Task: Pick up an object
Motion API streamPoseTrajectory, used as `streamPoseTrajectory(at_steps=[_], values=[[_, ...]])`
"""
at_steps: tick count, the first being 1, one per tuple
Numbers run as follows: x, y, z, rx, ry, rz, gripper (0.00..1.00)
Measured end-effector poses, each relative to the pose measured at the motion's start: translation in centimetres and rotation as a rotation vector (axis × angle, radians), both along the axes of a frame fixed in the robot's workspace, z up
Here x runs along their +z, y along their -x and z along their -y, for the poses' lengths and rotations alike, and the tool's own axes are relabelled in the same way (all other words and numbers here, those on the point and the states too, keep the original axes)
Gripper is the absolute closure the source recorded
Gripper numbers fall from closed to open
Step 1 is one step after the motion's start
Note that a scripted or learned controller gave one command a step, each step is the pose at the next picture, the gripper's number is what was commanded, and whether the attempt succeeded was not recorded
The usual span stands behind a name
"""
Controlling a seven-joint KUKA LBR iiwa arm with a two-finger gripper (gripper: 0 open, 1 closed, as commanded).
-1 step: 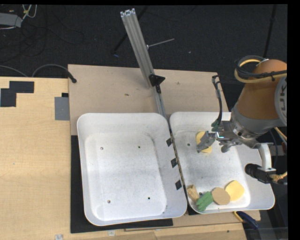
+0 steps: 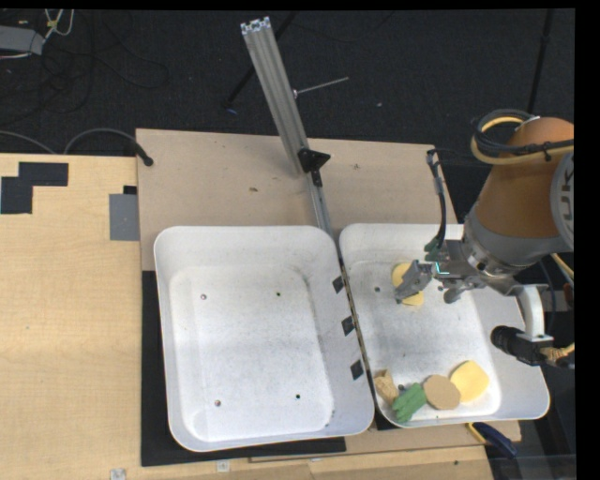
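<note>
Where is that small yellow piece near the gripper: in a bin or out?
In. The yellow piece lies on the floor of the right bin, beside the gripper.

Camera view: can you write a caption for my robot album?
The robot's gripper reaches a yellow piece in the right bin, while more toys wait near its front edge.

A light wooden table (image 2: pixel 66 309) fills the frame's left; dark floor (image 2: pixel 141 66) strewn with cables (image 2: pixel 37 28) runs across the top.
</note>
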State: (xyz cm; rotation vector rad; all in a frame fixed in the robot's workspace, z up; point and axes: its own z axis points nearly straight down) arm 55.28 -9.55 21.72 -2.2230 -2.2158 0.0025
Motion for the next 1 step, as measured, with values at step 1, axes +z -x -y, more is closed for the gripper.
streamPoseTrajectory(at_steps=[1], values=[[-5.86, -0.19, 0.79, 0.002, 0.0, -0.006, 0.0]])
